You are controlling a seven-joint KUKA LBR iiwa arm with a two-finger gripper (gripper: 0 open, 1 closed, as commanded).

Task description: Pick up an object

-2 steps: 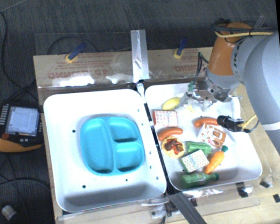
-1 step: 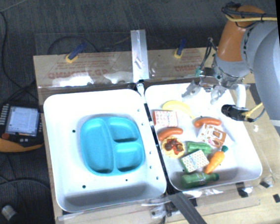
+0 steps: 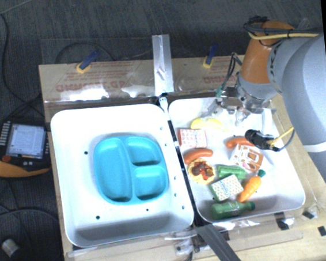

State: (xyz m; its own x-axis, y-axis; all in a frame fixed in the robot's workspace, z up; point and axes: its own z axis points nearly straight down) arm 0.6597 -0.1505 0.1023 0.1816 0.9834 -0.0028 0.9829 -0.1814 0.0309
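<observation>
Camera view: my claw (image 3: 243,111) hangs over the right bin's (image 3: 294,191) far edge; I cannot tell its state. Toy foods, including a carrot (image 3: 249,188), lie below.

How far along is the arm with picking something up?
Early. Done: the gripper has reached the right bin, at its far end. In hand: nothing visibly held. Left: grasp and lift something; the carrot, sausage and other toys lie in the bin.
</observation>
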